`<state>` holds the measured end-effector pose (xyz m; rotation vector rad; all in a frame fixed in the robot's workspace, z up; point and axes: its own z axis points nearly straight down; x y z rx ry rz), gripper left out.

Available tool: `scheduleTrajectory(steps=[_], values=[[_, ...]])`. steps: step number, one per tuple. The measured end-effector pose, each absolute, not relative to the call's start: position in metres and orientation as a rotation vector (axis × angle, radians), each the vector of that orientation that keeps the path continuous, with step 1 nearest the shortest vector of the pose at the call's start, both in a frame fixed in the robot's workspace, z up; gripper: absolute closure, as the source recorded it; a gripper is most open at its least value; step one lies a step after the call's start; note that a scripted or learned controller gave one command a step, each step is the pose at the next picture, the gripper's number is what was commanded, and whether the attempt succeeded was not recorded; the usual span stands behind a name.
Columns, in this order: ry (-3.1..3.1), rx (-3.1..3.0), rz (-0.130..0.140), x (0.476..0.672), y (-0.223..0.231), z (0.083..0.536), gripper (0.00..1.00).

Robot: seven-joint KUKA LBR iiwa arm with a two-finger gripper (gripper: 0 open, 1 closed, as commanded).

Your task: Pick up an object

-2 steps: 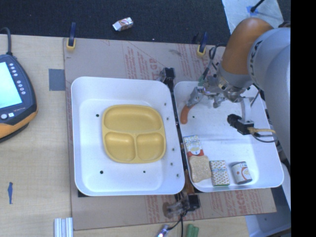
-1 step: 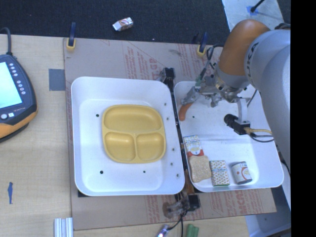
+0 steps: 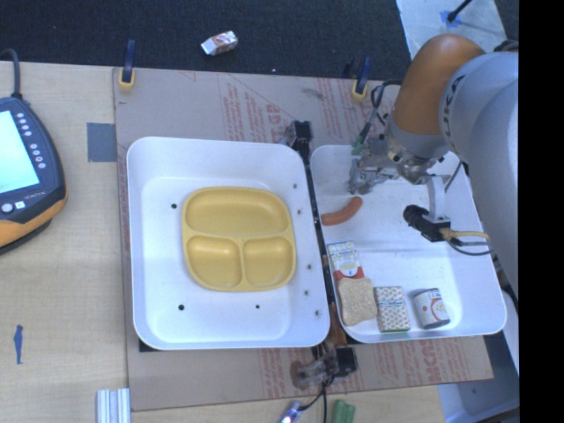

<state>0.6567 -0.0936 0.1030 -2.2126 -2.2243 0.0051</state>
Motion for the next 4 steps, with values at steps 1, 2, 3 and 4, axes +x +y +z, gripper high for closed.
scheduleTrajectory(steps=[1, 2, 3, 4], values=[[-2.224, -2.212, 0.005, 0.657, -0.094, 0.103, 0.0], [-2.224, -2.215, 0.007, 0.636, -0.093, 0.091, 0.0], [-2.227, -2.215, 0.003, 0.649, -0.096, 0.092, 0.0], [-2.225, -2.215, 0.007, 0.62, -0.094, 0.092, 0.0]])
